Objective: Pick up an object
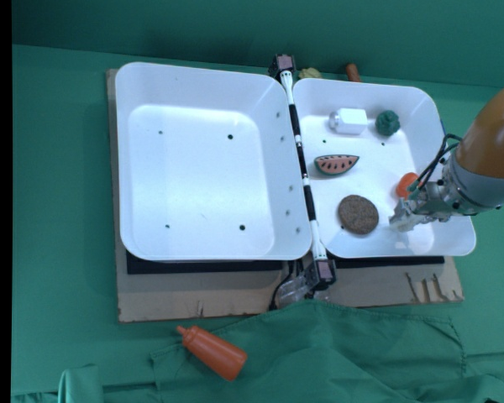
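Note:
The right bin holds a white block, a dark green ball, a watermelon slice, a brown round cookie and a small orange-red object. My gripper hangs low over the bin's front right part, just right of the cookie and just below the orange-red object. Nothing can be seen between its fingers.
The left bin lies beside the right one, a black-and-white divider between them. An orange bottle lies on the green cloth in front of the bench. Small items sit behind the right bin.

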Available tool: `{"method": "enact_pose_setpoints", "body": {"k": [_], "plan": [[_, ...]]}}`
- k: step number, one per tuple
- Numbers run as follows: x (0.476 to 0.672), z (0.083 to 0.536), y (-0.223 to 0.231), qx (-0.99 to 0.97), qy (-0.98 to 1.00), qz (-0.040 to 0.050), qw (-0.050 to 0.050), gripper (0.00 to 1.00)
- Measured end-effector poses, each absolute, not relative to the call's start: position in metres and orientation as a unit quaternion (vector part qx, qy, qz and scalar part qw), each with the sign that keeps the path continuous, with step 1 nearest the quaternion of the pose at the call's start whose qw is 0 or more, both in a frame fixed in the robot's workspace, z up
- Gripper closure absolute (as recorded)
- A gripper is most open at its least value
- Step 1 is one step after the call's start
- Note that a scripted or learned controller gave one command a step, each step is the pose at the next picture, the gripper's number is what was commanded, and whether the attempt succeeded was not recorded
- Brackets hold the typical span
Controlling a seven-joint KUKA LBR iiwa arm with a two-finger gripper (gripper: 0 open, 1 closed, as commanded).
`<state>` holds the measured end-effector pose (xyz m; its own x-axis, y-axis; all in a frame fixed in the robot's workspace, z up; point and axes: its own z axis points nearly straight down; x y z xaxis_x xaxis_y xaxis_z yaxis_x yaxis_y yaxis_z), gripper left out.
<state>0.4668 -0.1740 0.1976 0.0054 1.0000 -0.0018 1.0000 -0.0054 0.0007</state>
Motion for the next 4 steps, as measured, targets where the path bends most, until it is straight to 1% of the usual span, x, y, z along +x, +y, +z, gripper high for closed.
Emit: {"method": "enact_pose_setpoints", "body": {"k": [1, 2, 3, 4], "plan": [[0.467, 0.201, -0.187, 0.709, 0.705, 0.0004, 0.003, 1.00], [0.468, 0.216, -0.187, 0.708, 0.706, 0.0008, 0.003, 1.00], [0.469, 0.284, -0.165, 0.707, 0.707, 0.0028, 0.006, 1.00], [0.536, 0.209, -0.174, 0.708, 0.707, -0.0002, 0.002, 1.00]]}}
